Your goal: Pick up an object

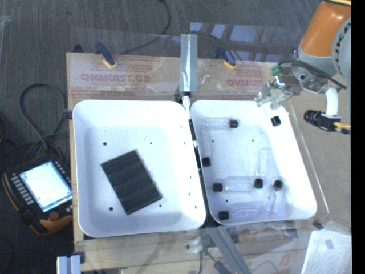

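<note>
Black ribbed slab (131,182) in left bin (85,119), clear capped vials (238,184) in right bin (296,170).

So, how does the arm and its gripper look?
The arm has a rounded orange band with a grey-white shell beside it. Its wrist carries pale metal parts, a small green spot and thin dark cables. The gripper is a small, slim, silvery metal piece. A white tube with a black tip sticks out below the wrist.

At three o'clock your arm (328,21) is cut by the edge. The clear vials (246,184) in the right bin (302,170) blur into white; you can't count them.
</note>
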{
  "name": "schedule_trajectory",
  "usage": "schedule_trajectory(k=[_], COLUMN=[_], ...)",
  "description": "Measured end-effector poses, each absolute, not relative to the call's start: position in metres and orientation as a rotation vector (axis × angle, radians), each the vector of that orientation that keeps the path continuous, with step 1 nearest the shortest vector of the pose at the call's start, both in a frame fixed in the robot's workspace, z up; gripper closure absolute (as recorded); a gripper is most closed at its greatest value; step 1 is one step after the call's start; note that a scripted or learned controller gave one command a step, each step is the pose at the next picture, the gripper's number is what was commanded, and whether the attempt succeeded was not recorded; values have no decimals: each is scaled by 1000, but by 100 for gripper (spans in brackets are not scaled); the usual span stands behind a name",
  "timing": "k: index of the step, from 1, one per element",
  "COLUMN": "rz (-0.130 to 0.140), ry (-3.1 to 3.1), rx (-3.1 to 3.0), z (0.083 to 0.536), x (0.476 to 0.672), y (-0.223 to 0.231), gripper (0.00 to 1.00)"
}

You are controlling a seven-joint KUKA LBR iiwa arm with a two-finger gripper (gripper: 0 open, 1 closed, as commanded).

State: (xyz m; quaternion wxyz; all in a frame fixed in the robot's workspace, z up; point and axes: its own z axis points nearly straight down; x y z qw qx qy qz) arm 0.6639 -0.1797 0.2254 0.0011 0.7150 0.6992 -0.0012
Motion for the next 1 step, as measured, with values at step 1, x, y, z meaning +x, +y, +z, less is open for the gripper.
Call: schedule_trajectory(k=[1], rz=[-3], ry=[2104], rx=[2334], z=[226], x=[668], y=[-129], gripper=[100])
